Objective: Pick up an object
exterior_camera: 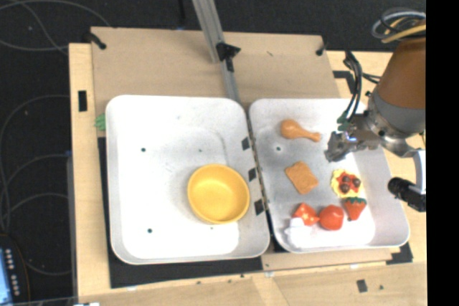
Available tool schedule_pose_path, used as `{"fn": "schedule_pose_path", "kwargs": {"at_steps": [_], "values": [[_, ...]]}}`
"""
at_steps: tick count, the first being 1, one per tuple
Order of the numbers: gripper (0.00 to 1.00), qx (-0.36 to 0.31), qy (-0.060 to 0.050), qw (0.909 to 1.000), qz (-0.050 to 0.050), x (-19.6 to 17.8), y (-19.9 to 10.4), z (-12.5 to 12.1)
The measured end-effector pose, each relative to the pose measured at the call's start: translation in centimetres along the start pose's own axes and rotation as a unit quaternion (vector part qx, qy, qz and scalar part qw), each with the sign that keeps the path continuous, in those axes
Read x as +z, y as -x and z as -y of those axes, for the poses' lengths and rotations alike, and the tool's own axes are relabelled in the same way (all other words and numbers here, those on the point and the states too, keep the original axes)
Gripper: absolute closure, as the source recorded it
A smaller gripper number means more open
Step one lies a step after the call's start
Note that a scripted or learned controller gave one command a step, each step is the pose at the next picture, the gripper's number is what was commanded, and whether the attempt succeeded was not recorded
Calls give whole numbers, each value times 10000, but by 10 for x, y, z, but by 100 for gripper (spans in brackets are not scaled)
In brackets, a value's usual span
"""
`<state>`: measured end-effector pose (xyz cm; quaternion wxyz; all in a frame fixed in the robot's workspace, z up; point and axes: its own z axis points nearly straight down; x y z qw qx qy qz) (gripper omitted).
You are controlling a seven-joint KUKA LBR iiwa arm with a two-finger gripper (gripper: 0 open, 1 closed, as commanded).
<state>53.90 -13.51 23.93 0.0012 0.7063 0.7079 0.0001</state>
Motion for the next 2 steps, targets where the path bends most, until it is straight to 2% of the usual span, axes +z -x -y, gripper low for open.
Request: {"fn": "schedule_pose_path", "kwargs": {"at_steps": [1,2], "values": [[100,-11,22,10000,-2,-40,1,-2],[100,-23,3,10000,-7,-41,-43,-12]]}}
